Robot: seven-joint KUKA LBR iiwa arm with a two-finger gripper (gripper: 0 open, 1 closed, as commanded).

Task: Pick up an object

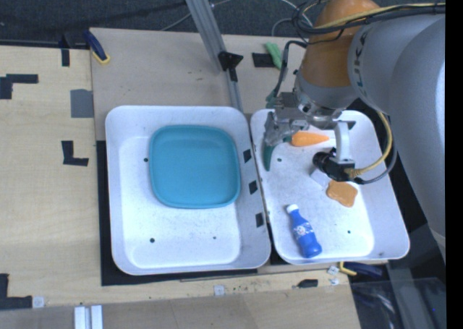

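My gripper (269, 148) hangs over the left edge of the right bin (365, 237), near its back corner and close to the wall between the bins. An orange carrot-shaped piece (311, 139) lies just to its right, partly under the wrist. Further right, on the bin floor, sits a tan-orange chunk (341, 192). A small blue bottle with a white cap (303, 231) lies toward the front of the same bin. Nothing shows between the gripper's tips.
The left bin (126, 197) holds a square light-blue plate (194, 165). A black cable and connector (329, 165) hang from the wrist over the right bin. A slanted metal bar (210, 24) rises behind the bins.
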